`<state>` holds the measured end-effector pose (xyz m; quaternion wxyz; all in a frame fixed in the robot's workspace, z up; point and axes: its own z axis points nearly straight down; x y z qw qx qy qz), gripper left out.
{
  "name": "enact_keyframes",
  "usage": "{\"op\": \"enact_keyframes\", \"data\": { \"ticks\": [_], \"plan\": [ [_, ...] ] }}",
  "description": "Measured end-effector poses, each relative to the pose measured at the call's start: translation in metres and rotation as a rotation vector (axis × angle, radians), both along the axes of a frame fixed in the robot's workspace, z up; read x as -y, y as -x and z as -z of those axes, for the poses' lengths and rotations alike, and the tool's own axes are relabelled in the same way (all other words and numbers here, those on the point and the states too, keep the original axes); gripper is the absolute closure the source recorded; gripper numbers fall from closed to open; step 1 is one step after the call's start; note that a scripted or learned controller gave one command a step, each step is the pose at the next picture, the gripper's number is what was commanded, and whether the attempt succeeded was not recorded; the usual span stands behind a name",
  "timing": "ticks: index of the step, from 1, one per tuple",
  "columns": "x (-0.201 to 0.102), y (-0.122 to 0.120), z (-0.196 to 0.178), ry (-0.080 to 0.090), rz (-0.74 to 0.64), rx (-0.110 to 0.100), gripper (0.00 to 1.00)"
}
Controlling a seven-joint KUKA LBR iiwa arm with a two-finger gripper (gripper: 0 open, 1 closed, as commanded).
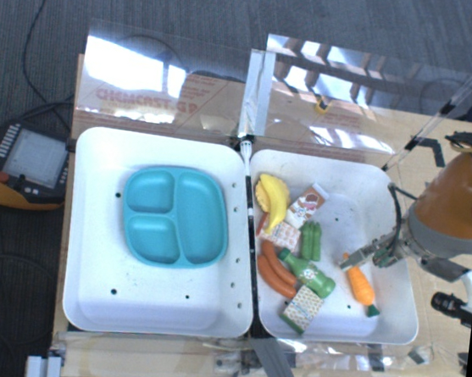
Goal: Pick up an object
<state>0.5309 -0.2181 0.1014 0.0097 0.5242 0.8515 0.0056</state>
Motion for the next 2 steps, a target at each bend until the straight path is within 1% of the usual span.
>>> {"op": "enact_keyframes", "data": {
  "ticks": [1,2],
  "plan": [
    [0.0001,0.0001,0.0,0.0,0.0,0.0,0.0],
    [-0.0013,-0.0009,-0.0088,-0.002,-0.001,0.001,1.0]
  ]
}}
